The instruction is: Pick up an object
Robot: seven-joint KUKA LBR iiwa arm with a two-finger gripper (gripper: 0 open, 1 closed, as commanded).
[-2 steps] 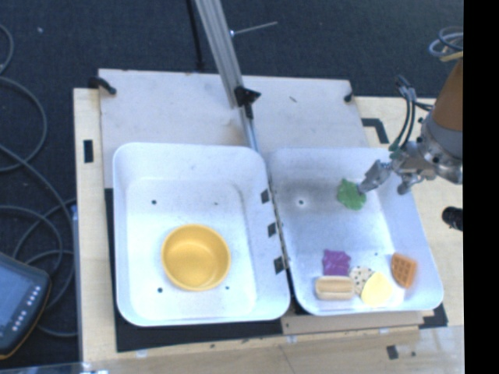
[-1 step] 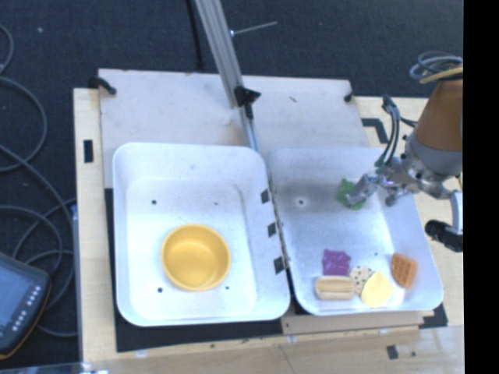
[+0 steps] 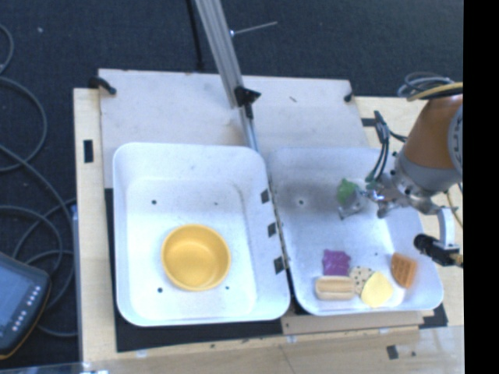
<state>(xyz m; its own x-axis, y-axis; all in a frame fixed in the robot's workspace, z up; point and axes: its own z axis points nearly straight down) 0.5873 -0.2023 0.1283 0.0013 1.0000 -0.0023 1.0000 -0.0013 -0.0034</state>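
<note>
Where the right shallow white plastic bin [image 3: 312,179] sits, the gripper [image 3: 355,201] clasps a small green object [image 3: 347,188] between its fingers.

Reaches in from the right edge of the camera view, grey-bodied, with the orange band [image 3: 433,131] bulging wide just above the wrist. Narrows below the band into a grey wrist section, dark cables looping off its upper left side. Ends in the gripper [image 3: 352,201], stretched out leftward and slightly downward from the wrist, low and nearly level rather than plunging straight down. Shows metal linkages between wrist and gripper tip. Seen at a slant from above, with the upper links cut off by the frame edge.
</note>
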